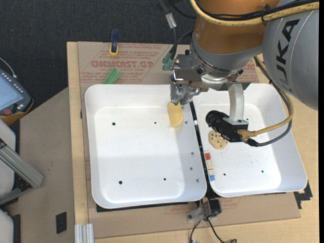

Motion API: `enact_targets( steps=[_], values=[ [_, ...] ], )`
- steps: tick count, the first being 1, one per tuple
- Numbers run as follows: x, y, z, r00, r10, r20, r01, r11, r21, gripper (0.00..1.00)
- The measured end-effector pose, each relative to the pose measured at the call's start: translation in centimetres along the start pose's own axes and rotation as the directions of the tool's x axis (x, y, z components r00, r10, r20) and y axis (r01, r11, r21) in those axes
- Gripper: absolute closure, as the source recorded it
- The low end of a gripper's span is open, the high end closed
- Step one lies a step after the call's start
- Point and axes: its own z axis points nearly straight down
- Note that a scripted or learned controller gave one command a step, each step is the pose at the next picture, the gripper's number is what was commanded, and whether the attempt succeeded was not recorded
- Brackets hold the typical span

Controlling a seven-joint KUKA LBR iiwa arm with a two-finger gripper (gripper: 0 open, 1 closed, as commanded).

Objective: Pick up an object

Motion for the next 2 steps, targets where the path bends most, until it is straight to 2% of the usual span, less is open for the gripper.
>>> enact_targets(
  steps=[1, 2],
  values=[
    [-0.2, -0.2, -0.1, 1.0, 0.002, 0.0, -0.002, 1.0, 0.0, 0.0],
    [-0.1, -0.1, -1.2, 1.0, 0.001, 0.0, -0.001, 1.0, -0.003, 1.0]
  ],
)
